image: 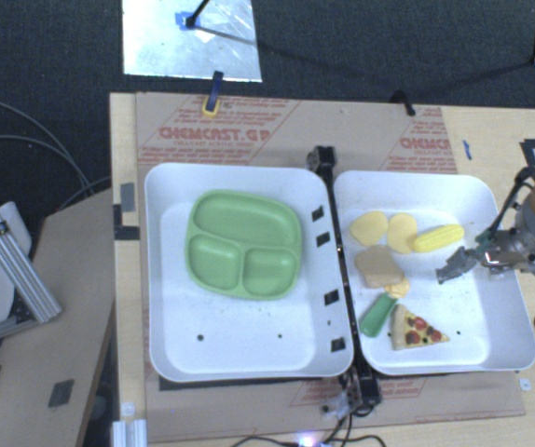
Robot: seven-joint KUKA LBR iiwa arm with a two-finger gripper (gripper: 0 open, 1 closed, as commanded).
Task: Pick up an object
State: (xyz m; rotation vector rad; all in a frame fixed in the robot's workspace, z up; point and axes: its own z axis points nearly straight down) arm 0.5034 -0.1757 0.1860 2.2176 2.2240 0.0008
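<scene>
Right bin (505, 343), toy food items, all lying flat. Two pale-yellow rounded pcs (369, 228) and (402, 233), side by side, touching, upper left. Corn cob (438, 238), yellow, just right of them, tilted slightly. Tan flat pc (378, 266) below the yellow pair. Green cylindrical pc (377, 316), slanted, near the bin's left wall. Pizza slice (415, 329), red toppings, just right of the green pc.
</scene>
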